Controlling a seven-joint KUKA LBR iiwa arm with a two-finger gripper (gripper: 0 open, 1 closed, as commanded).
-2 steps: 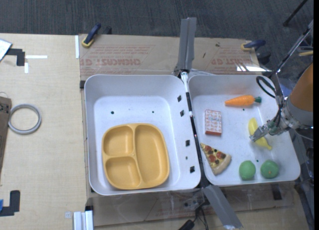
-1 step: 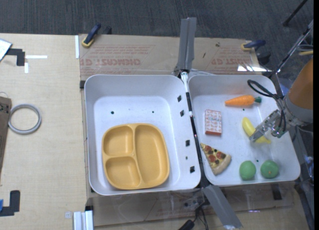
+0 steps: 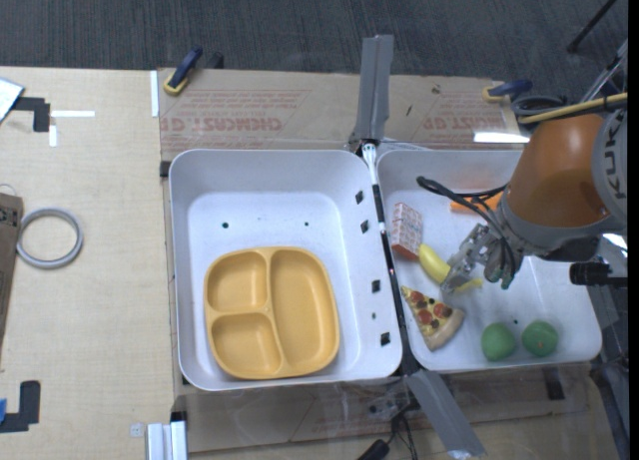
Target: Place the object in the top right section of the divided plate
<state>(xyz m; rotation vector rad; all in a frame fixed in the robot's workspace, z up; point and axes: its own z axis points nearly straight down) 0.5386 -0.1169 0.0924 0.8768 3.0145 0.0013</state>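
Our gripper [image 3: 461, 280] hangs low over the right bin [image 3: 589, 343], fingers apparently pinching the banana [image 3: 433, 262] to lift it; the yellow plate [image 3: 270, 310] waits far left.

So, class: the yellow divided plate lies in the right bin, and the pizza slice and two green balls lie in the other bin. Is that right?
Not quite. The camera view shows the yellow divided plate in the left bin, not the right. The pizza slice and two green balls lie in the other bin, the right one.
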